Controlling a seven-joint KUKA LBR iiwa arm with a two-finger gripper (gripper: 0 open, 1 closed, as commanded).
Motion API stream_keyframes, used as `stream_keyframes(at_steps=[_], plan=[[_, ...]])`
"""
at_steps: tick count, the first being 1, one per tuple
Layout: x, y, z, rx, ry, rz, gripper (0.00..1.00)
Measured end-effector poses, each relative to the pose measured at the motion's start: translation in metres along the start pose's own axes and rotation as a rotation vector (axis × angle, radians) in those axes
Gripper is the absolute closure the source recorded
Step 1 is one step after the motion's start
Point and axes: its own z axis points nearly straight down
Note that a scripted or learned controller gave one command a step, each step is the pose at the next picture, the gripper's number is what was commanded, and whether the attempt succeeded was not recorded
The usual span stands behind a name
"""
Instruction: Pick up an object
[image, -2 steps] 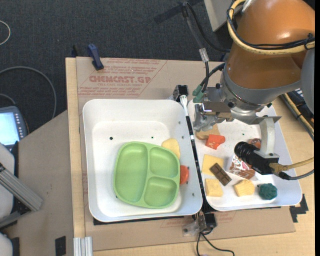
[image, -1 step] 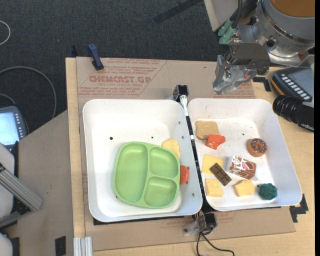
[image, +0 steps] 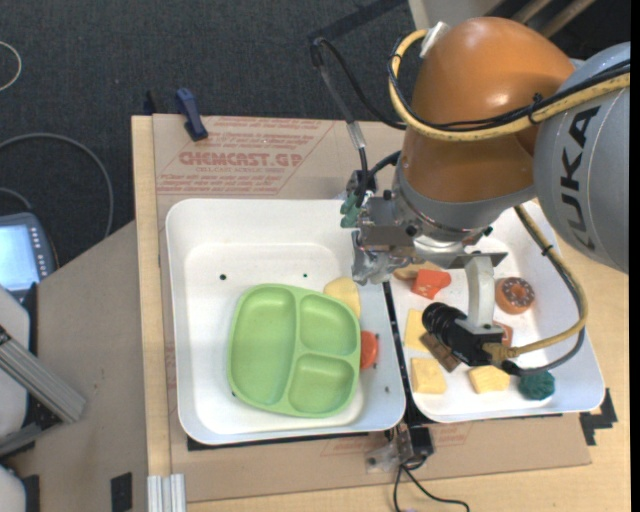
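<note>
Arm (image: 470, 130) is hanging over the right bin (image: 570, 390), where small food pieces such as an orange chunk (image: 432, 283) are lying; its bulk is hiding the gripper, so the grip state cannot be told.

- The green three-compartment plastic tray (image: 295, 350) lies in the left shallow white bin (image: 200, 250);
- the sprinkled round doughnut toy (image: 516, 294) and yellow cheese-like wedge (image: 488, 379) lie in the right shallow white bin (image: 575, 360), doughnut behind wedge.
</note>
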Motion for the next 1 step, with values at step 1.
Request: stream_keyframes(at_steps=[1], plan=[[0.0311,-0.0085,-0.2182,-0.038,0.012,-0.005,1.00]])
